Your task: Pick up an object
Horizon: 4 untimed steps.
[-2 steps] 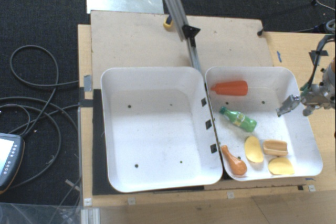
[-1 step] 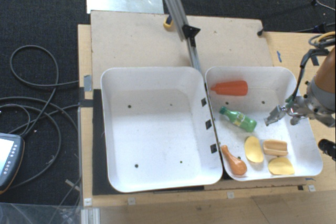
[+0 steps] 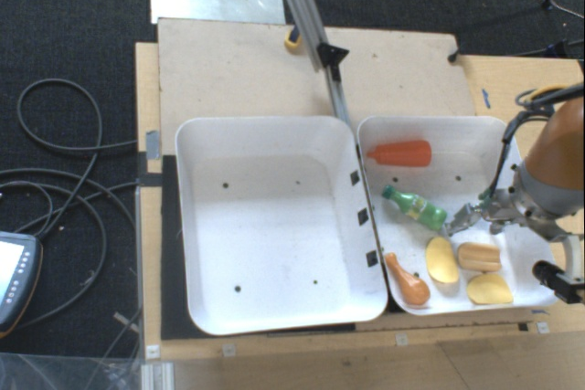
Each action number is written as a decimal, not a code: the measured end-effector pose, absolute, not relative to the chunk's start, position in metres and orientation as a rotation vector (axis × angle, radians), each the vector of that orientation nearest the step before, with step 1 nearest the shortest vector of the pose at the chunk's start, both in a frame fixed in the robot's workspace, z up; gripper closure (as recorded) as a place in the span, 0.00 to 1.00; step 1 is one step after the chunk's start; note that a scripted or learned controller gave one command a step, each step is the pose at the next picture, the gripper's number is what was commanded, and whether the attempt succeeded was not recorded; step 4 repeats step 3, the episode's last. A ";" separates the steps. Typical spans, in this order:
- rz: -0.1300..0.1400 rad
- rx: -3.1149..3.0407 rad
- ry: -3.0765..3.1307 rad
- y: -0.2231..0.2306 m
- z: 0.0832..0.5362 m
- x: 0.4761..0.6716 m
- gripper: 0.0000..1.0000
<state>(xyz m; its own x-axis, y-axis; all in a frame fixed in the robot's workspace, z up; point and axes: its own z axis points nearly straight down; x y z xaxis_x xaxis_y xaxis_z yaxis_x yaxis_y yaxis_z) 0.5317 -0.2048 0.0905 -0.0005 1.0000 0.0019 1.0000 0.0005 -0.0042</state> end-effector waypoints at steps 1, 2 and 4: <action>-0.003 -2.223 -2.224 -0.206 0.105 0.534 1.00; -0.006 -2.222 -2.232 -0.205 0.169 0.534 1.00; -0.005 -2.221 -2.234 -0.211 0.225 0.545 1.00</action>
